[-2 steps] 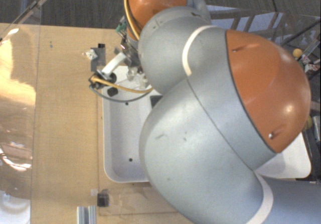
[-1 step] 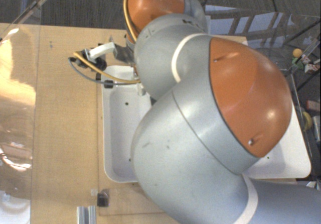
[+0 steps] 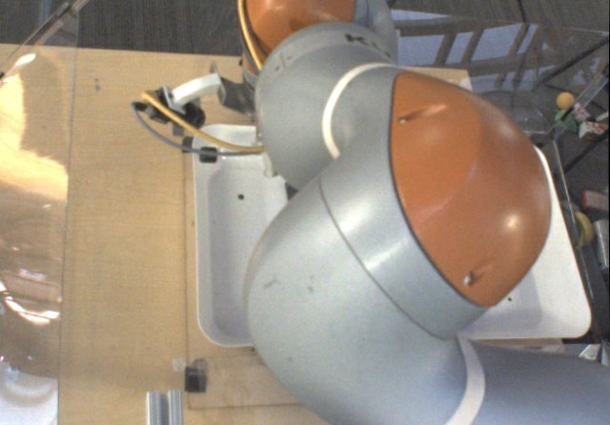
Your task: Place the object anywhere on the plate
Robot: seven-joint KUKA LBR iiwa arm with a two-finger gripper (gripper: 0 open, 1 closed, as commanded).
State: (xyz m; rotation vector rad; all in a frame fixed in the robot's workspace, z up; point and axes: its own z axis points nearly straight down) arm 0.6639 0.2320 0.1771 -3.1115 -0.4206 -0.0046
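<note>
My grey and orange arm (image 3: pixel 381 223) covers most of the camera view, reaching in from the right over the white bins. The wrist end points toward the upper left, where a white fitting (image 3: pixel 195 90) and yellow and black cables (image 3: pixel 176 123) stick out past the arm. The arm hides the bin floor beneath it, along with anything lying there.
A strip of the left white bin (image 3: pixel 221 252) shows beside the arm, with a small dark speck on its floor. Part of the right bin's rim (image 3: pixel 562 309) shows at the right. The wooden bench (image 3: pixel 105 223) stretches to the left, with a small black block (image 3: pixel 195 376) near its front.
</note>
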